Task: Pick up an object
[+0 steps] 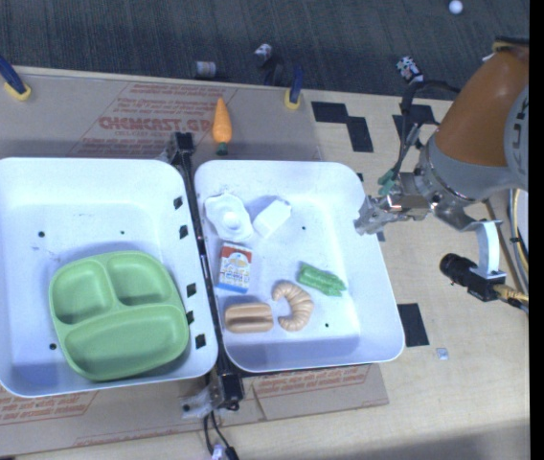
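The hand (375, 215), finger state indeterminate, sits at the right bin's (377, 295) right rim; the green pickle (321, 280) lies down-left, long axis running left-right.

Two white bins: left bin (13, 190), right bin (344, 175). One green divided tray (114, 314). One hot dog (248, 317). One croissant (294, 305). One green pod (321, 279). One small carton (236, 266). Two white items (229, 216) (272, 218). One carrot (221, 121) on surface.

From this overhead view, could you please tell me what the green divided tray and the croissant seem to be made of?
Green divided tray: probably matte moulded plastic, given its uniform colour and soft rounded ridges. Croissant: likely a plastic toy, tan and ridged; the view leaves that open.
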{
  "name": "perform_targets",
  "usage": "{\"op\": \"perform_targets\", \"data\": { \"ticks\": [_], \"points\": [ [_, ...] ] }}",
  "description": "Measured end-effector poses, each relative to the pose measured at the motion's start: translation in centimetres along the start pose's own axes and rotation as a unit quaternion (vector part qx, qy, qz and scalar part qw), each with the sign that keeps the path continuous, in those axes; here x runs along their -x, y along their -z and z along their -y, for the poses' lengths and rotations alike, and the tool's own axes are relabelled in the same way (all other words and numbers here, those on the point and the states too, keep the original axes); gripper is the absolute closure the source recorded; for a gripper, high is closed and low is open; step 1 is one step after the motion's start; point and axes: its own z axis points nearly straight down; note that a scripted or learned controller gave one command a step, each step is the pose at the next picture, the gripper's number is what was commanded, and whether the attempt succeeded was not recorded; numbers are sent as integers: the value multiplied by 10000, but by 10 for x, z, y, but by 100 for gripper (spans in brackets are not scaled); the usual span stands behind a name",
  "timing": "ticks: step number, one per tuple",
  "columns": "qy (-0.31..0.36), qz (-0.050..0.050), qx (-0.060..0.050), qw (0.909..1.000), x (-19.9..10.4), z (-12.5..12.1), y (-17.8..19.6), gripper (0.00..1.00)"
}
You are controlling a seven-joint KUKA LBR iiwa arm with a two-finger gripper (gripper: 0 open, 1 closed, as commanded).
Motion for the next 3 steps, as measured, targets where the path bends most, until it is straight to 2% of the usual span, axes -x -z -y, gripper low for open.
{"op": "perform_targets", "data": {
  "ticks": [1, 2, 3],
  "points": [
    [12, -5, -22, 10000, 6, -47, -38, 100],
    [10, -4, -17, 10000, 6, -47, -37, 0],
    [12, -17, -37, 10000, -34, 21, -143, 0]
  ]
}}
